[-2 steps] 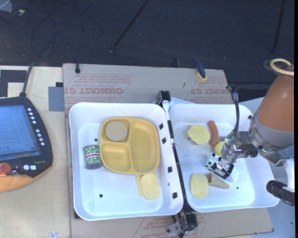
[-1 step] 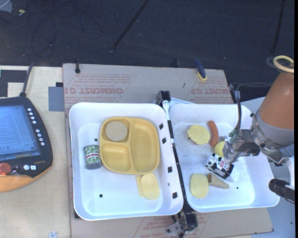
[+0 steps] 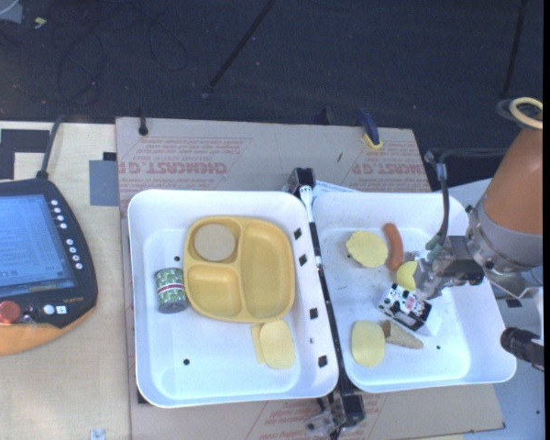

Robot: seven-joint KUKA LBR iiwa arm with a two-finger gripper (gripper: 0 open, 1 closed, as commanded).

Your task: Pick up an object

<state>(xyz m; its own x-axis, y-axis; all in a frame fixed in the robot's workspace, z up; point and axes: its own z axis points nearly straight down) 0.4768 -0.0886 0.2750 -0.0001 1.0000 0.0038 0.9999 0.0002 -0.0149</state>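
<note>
Cardboard sheeting [image 3: 257,159] printed with reversed lettering covers the bench under two shallow white bins. Left of it lies the control pendant [image 3: 32,255] with its lit screen. The left bin [image 3: 156,346] bears a yellow divided tray [image 3: 241,269] with a round beige disc [image 3: 214,242] in its upper-left compartment; a small green-labelled can [image 3: 170,290] stands just beside the tray's left edge, and a pale yellow slab [image 3: 275,343] lies just below the tray's lower corner. The grey arm with its orange band [image 3: 518,186] reaches over the right bin [image 3: 467,360] from the right. Its gripper [image 3: 428,278] hangs low over the middle of that bin, just above a black-and-white patterned block [image 3: 405,306]; whether the claw is spread or clenched cannot be told, and nothing shows between its tips. Around it lie a pale yellow round piece [image 3: 367,248] near the bin's upper left, an orange-red sausage [image 3: 394,242] just beside that, a small yellow ball [image 3: 405,273] next to the gripper, another yellow piece [image 3: 368,343] near the lower edge, and a tan wedge [image 3: 403,338] touching the patterned block's lower side.
</note>
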